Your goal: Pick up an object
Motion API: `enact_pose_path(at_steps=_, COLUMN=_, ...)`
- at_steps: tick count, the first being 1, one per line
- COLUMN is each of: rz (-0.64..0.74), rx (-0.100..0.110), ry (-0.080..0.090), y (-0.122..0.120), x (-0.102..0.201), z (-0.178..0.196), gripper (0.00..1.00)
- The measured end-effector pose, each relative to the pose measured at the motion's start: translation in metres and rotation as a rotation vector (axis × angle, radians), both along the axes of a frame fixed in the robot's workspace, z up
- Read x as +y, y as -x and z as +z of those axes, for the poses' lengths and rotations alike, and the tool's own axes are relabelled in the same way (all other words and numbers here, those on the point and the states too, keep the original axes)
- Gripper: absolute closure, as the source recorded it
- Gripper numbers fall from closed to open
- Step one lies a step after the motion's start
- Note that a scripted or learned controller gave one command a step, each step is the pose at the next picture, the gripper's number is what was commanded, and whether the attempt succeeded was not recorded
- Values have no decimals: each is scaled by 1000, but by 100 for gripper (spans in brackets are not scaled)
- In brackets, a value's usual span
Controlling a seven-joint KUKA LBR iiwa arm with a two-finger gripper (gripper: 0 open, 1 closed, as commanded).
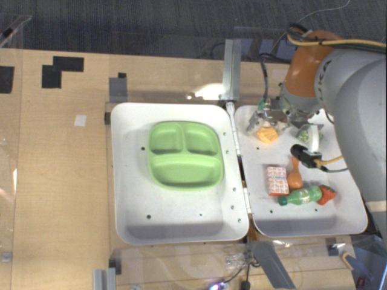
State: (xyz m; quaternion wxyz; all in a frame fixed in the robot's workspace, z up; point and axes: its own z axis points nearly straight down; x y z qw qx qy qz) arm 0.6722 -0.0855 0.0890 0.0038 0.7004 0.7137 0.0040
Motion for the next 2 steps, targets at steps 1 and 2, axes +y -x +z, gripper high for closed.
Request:
enact_pose_path(at_steps=1, rz=5, rx=-6, ry=1, y=-2, x=1, z=13, gripper=100)
enact_pose_path(at_steps=2, rz=26, rx=4, ry=-1, y=7, x=77, z=98, gripper=100)
